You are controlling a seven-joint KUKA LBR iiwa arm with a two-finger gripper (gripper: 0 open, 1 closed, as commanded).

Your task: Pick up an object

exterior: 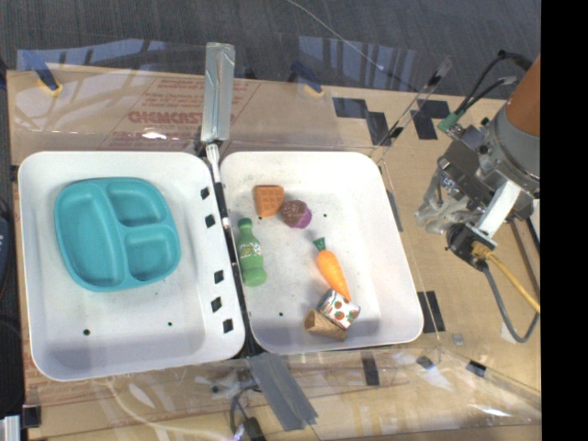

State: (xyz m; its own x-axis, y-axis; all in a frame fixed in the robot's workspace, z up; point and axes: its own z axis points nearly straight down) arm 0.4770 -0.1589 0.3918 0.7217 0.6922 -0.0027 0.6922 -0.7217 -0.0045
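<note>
Arm over counter (pixel 459 338), tool (pixel 439 211) grip state unreadable, right bin (pixel 390 237) just beside, carrot (pixel 330 268) farther.

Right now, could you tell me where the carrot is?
The carrot lies in the right bin, near its middle, between the purple ball above and the strawberry carton below.

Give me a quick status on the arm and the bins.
Gripper outside the right bin, to its right, holding nothing seen. Carrot, green bottle, waffle lying in right bin, untouched. Teal tray in left bin.
</note>
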